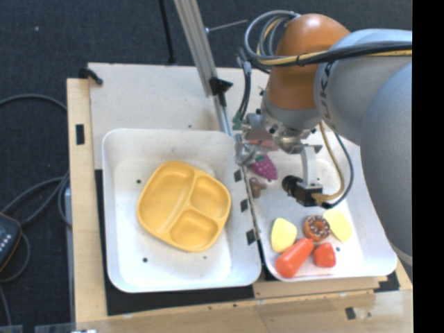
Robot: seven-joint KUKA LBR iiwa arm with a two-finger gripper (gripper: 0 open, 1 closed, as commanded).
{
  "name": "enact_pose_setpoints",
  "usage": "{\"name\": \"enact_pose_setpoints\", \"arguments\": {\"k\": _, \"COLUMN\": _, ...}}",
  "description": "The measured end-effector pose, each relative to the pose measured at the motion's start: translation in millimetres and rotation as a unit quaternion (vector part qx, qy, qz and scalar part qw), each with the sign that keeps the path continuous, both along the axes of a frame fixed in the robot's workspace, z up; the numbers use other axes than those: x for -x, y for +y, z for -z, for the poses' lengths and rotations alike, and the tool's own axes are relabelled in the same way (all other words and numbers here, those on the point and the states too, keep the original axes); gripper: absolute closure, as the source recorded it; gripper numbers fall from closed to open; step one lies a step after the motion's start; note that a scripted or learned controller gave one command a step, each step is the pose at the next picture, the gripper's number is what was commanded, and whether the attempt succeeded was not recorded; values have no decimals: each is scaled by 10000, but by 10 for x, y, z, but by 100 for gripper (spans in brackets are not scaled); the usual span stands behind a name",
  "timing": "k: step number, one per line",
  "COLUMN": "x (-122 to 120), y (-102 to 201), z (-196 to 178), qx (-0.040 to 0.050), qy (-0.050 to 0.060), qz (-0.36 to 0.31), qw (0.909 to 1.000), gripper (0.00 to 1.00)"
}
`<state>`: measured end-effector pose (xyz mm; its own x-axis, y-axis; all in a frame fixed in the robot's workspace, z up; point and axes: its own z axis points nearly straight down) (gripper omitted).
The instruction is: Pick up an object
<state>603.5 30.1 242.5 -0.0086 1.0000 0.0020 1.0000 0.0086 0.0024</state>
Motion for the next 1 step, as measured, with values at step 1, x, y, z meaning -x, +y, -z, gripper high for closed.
{"name": "enact_pose_setpoints", "arguments": {"k": 1, "x": -66, "y": 474, "z": 84, "qx": 4, "qy": 9, "qz": 7, "qw": 10000, "gripper": 100}}
